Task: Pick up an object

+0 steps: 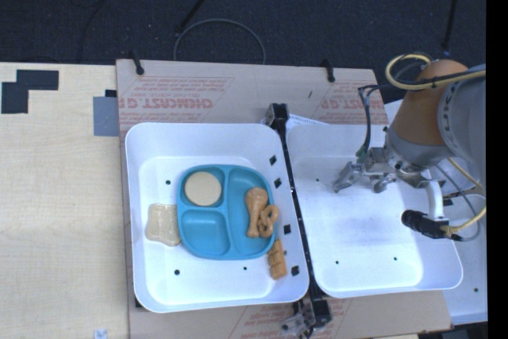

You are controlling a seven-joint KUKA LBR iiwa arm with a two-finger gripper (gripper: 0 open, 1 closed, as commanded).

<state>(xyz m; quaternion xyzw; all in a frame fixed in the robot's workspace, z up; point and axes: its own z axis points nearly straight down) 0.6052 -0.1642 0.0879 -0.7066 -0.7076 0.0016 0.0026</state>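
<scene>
Gripper (pixel 363 177) fingers spread apart, nothing between them, low in the right bin (pixel 381 266). Candidates all in left bin (pixel 151 147): blue tray (pixel 214 238) holding round cracker (pixel 202 188) and pretzel (pixel 260 212); bread piece (pixel 163 224) left of tray. Risk: closing here grabs nothing; crossing could clip the divider.

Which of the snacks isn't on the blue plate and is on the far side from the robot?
The pale toast-like piece. It lies in the left bin beside the blue tray, on the side away from the gripper. The small brown piece is nearer the gripper.
</scene>
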